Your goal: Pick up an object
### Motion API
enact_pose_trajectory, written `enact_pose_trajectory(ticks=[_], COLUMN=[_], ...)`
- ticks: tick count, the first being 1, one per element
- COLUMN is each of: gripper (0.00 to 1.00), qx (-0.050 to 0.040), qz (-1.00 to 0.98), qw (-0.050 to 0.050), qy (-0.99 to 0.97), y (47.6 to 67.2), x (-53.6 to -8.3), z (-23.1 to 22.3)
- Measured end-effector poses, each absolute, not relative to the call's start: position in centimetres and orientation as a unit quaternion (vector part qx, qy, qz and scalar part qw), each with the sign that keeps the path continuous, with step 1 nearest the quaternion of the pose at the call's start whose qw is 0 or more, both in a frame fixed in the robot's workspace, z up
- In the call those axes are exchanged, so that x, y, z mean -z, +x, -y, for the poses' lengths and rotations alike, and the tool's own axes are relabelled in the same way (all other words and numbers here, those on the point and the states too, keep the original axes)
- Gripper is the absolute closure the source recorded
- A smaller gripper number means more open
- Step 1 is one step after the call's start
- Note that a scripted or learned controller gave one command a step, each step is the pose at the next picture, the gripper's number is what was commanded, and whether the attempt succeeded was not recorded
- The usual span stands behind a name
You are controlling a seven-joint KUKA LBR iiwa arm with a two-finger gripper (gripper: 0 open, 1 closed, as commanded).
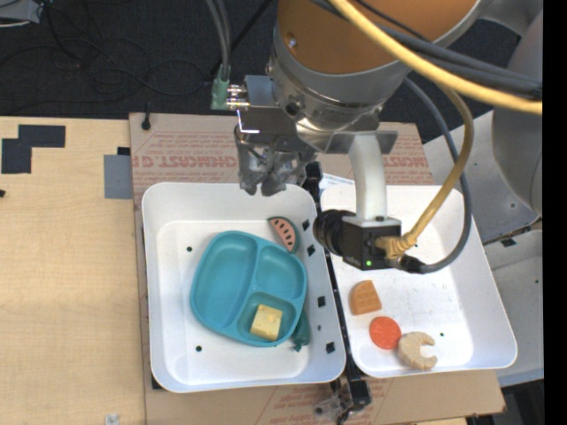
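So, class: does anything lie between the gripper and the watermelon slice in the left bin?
Nothing visible does. The gripper hangs over the left bin's far rim, and the watermelon slice lies just below it on bare bin floor, beside the teal plate that holds a yellow cube.

Black cables trail behind the tan bench

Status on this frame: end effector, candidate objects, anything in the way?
End effector over left bin's far edge, nothing seen between fingers. Nearest: watermelon slice beside teal plate; yellow block on plate. No visible obstruction.
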State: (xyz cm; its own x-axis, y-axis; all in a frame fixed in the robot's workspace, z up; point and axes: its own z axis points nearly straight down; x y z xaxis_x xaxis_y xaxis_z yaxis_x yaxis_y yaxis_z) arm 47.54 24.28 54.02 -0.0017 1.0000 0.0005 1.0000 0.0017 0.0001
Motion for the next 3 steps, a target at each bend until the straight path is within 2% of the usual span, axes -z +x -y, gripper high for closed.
enact_pose_trajectory(ticks=[1, 2, 3], gripper=[1.0, 1.0, 1.0], qx=[-0.0107, 0.0065, -0.0103], qz=[0.707, 0.708, 0.707], qw=[0.003, -0.002, 0.003], qy=[-0.707, -0.707, -0.707], y=[47.3, 47.6, 47.4], x=[-36.7, -52.2, -36.0], z=[-24.4, -24.3, -24.3])
